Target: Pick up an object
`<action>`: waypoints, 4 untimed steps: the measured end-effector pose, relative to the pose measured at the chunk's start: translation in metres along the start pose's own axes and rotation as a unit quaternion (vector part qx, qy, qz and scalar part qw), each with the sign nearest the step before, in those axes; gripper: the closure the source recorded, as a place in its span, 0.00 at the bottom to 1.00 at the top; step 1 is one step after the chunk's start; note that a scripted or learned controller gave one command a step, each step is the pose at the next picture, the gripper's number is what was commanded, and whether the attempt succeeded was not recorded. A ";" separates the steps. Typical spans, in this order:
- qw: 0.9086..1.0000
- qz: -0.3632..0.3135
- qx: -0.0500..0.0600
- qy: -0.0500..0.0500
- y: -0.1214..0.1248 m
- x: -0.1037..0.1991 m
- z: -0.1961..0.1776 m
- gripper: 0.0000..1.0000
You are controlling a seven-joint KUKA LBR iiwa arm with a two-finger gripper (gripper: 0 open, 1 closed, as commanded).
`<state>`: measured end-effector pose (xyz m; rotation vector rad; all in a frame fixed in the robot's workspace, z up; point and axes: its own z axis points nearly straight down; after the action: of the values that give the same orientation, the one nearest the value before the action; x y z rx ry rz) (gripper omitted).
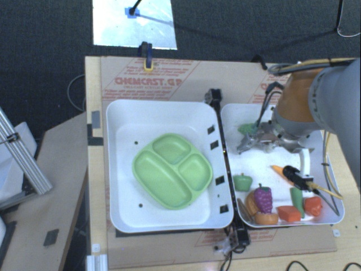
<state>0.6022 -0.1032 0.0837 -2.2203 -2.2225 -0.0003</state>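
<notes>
The arm (337, 97) is a thick, smooth grey cylinder with a broad orange band (296, 99) above the wrist. Below the band sits a grey metal claw (255, 141) with thin, angular parts. Dark cables run alongside the wrist.

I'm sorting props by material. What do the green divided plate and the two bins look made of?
Green divided plate: apparently moulded plastic, matte to satin, with soft rounded compartment ridges and uniform colour. Left bin and right bin: probably smooth white plastic, with thin rounded rims and a faint sheen.
</notes>
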 end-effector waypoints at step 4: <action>1.000 -0.002 -0.002 0.000 -0.005 0.014 -0.143 1.00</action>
<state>0.5967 -0.0888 0.2266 -2.2175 -2.2305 -0.0051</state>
